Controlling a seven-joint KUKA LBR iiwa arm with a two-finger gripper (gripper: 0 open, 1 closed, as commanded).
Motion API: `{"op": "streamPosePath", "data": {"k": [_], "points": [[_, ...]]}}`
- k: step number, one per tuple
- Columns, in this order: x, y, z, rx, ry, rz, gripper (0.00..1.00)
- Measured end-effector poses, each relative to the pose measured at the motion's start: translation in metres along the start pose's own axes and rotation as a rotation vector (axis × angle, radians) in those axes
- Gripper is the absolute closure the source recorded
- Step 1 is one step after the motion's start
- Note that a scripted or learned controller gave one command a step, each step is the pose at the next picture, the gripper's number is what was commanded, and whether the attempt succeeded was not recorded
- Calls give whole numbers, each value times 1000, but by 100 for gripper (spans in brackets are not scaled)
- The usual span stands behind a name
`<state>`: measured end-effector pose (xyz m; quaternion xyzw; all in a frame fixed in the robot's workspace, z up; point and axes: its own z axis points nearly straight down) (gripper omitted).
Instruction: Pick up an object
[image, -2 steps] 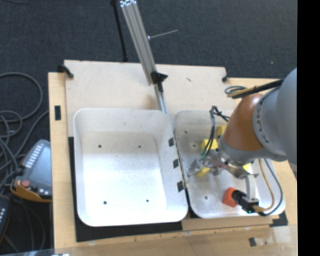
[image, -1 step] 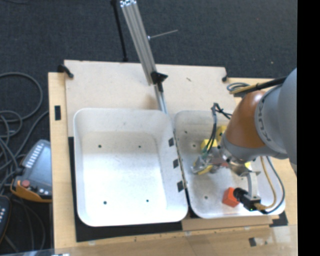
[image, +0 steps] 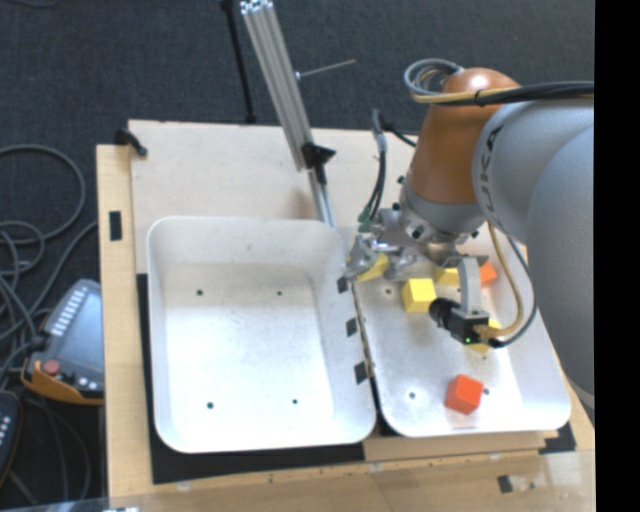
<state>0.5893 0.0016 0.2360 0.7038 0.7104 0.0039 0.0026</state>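
Note:
My gripper hangs low over the upper left corner of the right bin, close to the wall between the two bins. A small yellow piece shows right at the gripper's tip, touching it or just beneath it. A yellow cube lies a little to the right of the gripper. An orange cube rests near the bin's front. Another yellow piece and an orange piece are partly hidden under the arm's wrist.
The left bin lies beside the right one, sharing a dividing wall. A slanted metal rail rises behind the bins. A black cable with a connector hangs from the wrist over the right bin.

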Motion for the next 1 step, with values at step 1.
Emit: {"op": "streamPosePath", "data": {"k": [1], "points": [[34, 1, 27, 13, -2, 5, 100]]}}
